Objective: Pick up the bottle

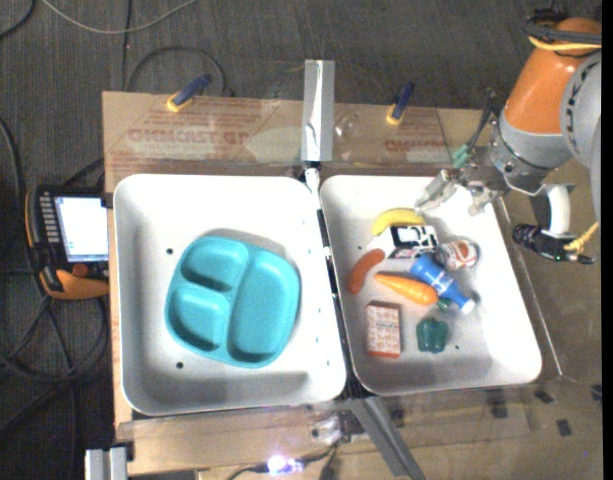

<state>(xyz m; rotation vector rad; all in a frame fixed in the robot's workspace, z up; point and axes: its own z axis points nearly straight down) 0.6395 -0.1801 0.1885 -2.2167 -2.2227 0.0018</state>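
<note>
Teal divided tray point(234, 301) in left bin point(136, 368), banana point(396, 219), carrot point(406, 288), red box point(384, 329)

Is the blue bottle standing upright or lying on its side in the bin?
Lying on its side. The blue bottle stretches slantwise across the right bin's floor, pale cap end toward lower right, beside the carrot.

Bottle point(441, 279) hemmed: carrot point(407, 288) touching left, can point(459, 254) above; right side open.
</note>
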